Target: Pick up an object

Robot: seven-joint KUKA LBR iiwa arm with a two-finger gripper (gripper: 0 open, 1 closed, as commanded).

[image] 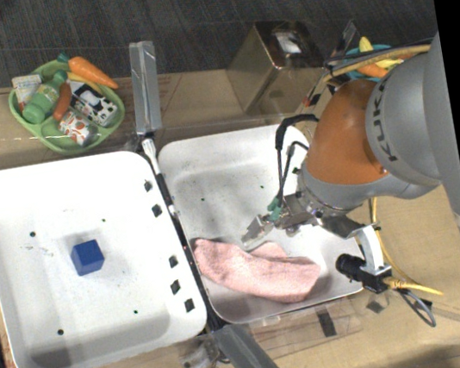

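Scanning from the left: a green bowl [67, 110] of toy food sits on the bench [196, 84] beyond the bins, well out of my business. Below it, the left bin [8, 216] carries a small blue cube [88, 257], alone near its middle — stiff, light by the look of it, flat faces that would take a squeeze on opposite sides, but it's well apart from me. Crossing the divider now into the right bin [209, 165]: the pink cloth [258, 272] lies crumpled along the near wall, soft and floppy, nothing to break, likely to sag and trail when lifted. My pincer [257, 230] is right above its upper edge, fingers looking parted with nothing between them. I'd judge the best bite is a raised fold near the cloth's middle, pinching down into the bunched fabric rather than a thin flat corner that could slip free.
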